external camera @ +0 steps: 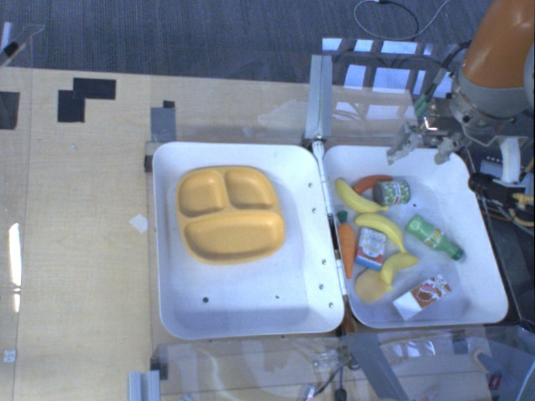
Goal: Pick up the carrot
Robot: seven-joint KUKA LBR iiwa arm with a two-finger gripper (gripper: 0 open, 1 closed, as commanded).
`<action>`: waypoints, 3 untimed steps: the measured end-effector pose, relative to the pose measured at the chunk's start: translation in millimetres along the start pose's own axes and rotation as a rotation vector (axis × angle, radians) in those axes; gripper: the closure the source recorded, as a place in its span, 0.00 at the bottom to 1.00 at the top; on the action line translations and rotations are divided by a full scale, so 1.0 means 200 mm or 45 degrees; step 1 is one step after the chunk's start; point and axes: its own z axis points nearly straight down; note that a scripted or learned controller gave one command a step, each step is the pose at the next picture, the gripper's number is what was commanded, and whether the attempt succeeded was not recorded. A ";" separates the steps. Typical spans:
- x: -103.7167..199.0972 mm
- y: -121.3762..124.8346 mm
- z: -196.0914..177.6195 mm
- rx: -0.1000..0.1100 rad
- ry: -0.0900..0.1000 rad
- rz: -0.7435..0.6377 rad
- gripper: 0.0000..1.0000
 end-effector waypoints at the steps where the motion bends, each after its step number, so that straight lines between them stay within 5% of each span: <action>1: -0.06 0.15 0.78 -0.004 0.000 0.058 0.00; 2: 0.07 0.16 0.92 -0.012 -0.002 0.052 0.00; 3: -0.06 0.19 0.92 -0.011 -0.001 -0.259 0.00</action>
